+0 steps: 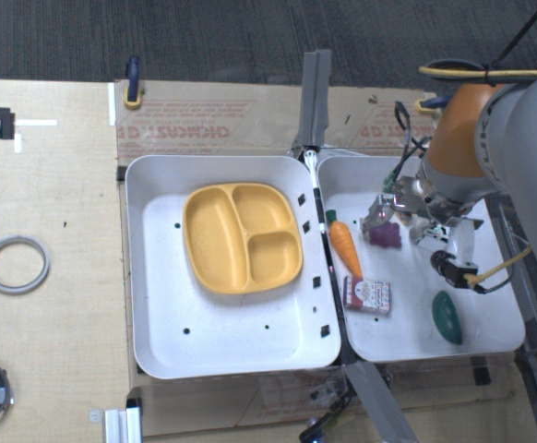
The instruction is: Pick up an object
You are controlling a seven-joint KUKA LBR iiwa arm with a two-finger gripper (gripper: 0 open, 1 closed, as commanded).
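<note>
Bench: two white bins point(149, 275) side by side.
Landmark: purple block point(386, 236), right of the carrot point(345, 248).
Gripper point(382, 212): just above the block; grip state, you cannot tell.
Advice: centre over it, avoid the carrot.

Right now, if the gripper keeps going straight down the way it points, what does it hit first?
Most likely the purple object in the right bin: the gripper hangs just above it, pointing down. Depth is hard to judge from this slant. The carrot lies to the side, off that line.
</note>
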